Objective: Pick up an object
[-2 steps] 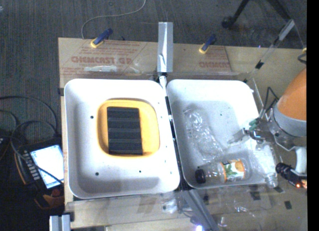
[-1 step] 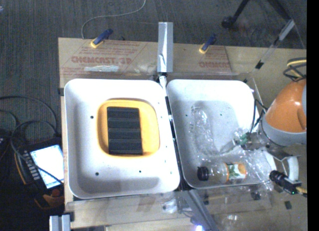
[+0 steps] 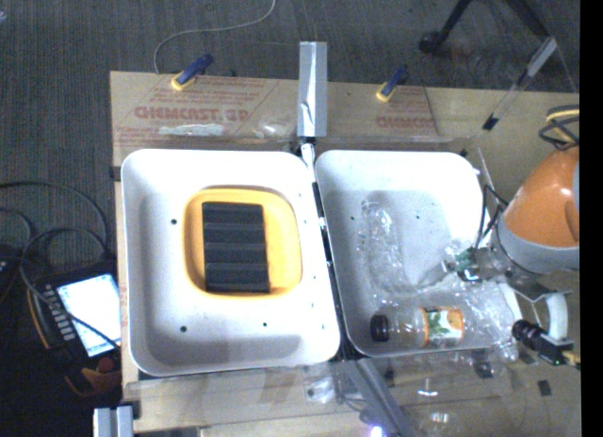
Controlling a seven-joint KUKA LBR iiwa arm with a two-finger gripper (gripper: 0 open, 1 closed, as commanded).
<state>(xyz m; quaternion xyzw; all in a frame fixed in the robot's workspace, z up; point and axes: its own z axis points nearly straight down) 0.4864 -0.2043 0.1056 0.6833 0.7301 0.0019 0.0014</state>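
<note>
A clear plastic bottle (image 3: 424,325) with a black cap and an orange label lies on its side along the front wall of the right bin (image 3: 396,173). A crumpled clear plastic piece (image 3: 382,247) lies in the middle of that bin. In the left bin (image 3: 151,237) rests a yellow block with a black ridged top (image 3: 240,243). The arm's orange band (image 3: 551,202) and grey wrist (image 3: 539,254) hang over the right bin's right rim. My gripper (image 3: 468,264) sits low at that rim, above and right of the bottle, among clear plastic.
A metal post (image 3: 312,87) stands behind the seam between the bins. Two blue-and-yellow clamps (image 3: 191,72) (image 3: 392,83) hold the cardboard backing. A tablet and cables (image 3: 80,308) lie on the floor at left.
</note>
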